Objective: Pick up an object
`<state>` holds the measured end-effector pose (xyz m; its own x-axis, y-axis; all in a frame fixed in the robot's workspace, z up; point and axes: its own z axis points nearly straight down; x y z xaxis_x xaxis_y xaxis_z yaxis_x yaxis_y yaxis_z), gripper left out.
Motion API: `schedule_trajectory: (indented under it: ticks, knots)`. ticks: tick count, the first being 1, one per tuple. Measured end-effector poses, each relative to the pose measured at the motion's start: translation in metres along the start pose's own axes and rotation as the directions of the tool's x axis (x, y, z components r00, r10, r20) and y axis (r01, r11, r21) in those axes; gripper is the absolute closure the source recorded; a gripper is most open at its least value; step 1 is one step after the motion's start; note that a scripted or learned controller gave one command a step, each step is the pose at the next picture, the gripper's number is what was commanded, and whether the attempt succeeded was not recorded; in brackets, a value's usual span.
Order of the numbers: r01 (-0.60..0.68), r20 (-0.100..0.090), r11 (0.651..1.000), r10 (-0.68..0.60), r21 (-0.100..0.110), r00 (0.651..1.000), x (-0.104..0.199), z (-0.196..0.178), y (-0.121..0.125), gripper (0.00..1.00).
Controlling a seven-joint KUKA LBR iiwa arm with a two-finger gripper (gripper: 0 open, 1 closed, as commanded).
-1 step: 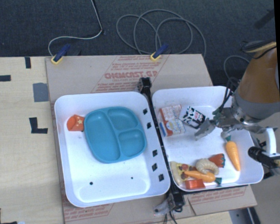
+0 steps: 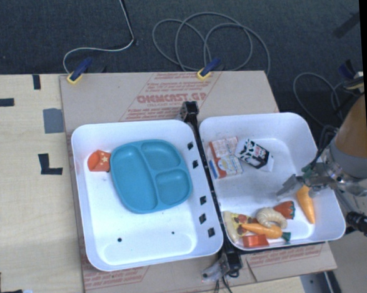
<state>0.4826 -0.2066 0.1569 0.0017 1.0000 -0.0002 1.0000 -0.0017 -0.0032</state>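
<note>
My gripper (image 2: 303, 182) hangs over the right part of the right bin (image 2: 276, 125), reaching in from the right. Directly below it an orange carrot-shaped toy (image 2: 306, 205) lies pointing toward the bin's front; its top end meets the gripper, and I cannot tell whether it is gripped. Toy foods are heaped along the front of that bin: a beige ring-shaped pastry (image 2: 270, 216), a red piece (image 2: 287, 209), a second orange carrot (image 2: 262, 229) and a yellow piece (image 2: 237, 221). Farther back lie a pink-and-white packet (image 2: 225, 158) and a black-and-white carton (image 2: 255, 153).
The left bin (image 2: 140, 240) holds a blue divided plate (image 2: 151, 175) and a small red-orange toy (image 2: 98, 160) at its left wall. A black divider (image 2: 200, 173) runs between the bins. Both sit on a cardboard sheet (image 2: 167, 97); cables (image 2: 207, 41) loop behind it.
</note>
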Motion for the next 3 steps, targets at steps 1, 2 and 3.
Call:
schedule_trajectory:
  ticks: [1,2,3]
  knots:
    - [0.001,0.001,1.000,-0.001,-0.005,1.000,0.024,0.071,0.002,0.00]
    - [0.002,0.003,1.000,-0.002,-0.007,1.000,0.024,0.061,0.002,1.00]
    - [0.004,-0.001,1.000,-0.004,-0.004,1.000,0.094,-0.008,0.097,1.00]
